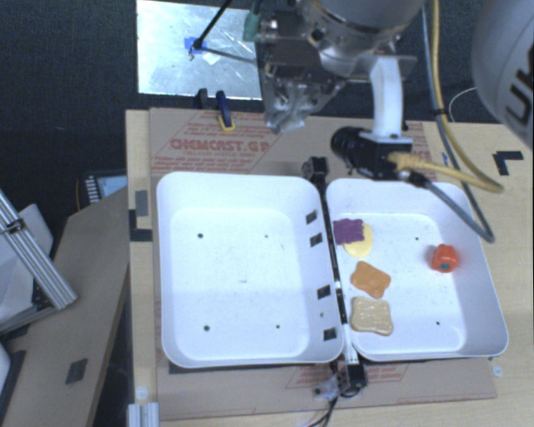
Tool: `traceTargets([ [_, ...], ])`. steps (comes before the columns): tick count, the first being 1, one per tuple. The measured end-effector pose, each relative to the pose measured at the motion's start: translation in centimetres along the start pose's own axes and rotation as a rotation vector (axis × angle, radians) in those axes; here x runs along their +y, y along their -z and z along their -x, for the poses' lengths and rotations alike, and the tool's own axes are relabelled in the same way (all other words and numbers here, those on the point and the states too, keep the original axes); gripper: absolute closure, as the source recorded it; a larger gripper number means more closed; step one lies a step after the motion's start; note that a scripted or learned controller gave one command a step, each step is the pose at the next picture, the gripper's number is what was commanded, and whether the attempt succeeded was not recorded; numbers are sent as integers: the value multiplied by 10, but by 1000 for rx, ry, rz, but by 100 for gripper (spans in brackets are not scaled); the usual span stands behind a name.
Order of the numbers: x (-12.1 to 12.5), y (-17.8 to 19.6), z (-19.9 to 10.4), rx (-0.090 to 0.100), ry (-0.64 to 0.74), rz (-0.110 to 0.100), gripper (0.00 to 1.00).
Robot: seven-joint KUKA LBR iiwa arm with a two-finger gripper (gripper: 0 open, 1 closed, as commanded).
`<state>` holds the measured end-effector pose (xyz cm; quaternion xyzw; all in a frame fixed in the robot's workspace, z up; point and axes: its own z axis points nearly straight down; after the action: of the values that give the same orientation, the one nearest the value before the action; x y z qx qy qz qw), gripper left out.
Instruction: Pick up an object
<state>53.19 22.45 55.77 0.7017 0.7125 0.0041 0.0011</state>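
Above the far edge of the table (250, 146), the jaws assembly hangs high over the brown board behind the two bins; I cannot tell from the blurred metal at (284, 113) whether the jaws are open or closed, and nothing can be seen between them. The grey arm (359, 25) enters from the top right of the camera view, with a white bracket (386, 92) and a black camera-like unit (367, 150) just below it, and yellow and grey cables (450, 175) trailing off to the right.

On the table, the left bin (167, 250) and the right bin (476, 308) sit side by side, their inner walls touching along a line of black clips. The objects lie in the right bin, mostly toward its left side: a purple piece (349, 228) resting partly over a pale yellow disc (360, 245), an orange block (370, 278) just below them, and a tan, toast-like piece (371, 316) below that, near the orange block. An orange-red object (444, 258) sits apart near the right wall. All of them lie well away from the jaws.

A blue-handled clamp (224, 108) grips the board's far edge.
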Motion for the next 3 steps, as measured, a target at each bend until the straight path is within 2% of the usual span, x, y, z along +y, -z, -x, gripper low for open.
traceTargets([
  [1,0,-1,0,0,1,-1,0],
  [2,0,11,0,1,5,2,100],
  [3,0,11,0,1,6,1,0],
])
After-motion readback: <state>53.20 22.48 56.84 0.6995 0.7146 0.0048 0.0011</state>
